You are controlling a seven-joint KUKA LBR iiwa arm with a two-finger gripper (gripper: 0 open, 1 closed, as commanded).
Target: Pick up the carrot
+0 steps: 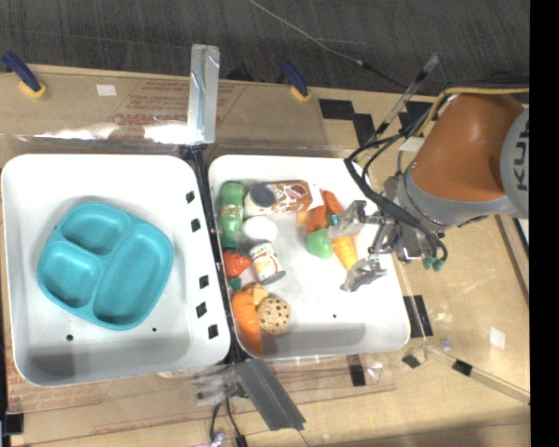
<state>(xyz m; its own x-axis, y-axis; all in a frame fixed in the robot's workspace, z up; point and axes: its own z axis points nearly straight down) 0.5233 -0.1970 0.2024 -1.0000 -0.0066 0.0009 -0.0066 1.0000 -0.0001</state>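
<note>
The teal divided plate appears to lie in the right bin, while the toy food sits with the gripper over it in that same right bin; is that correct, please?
Not quite. The camera view shows the teal divided plate in the left bin, alone. The toy food, including the carrot, is indeed in the right bin, with the gripper over it.

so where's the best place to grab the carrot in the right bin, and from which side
Probably the orange body of the small orange carrot with the green top, across its narrow width, coming straight down from above. It lies flat on the right white bin, pointing roughly away from the green leafy end beside it, so its long sides are exposed. The gripper hangs just to its lower right.
</note>
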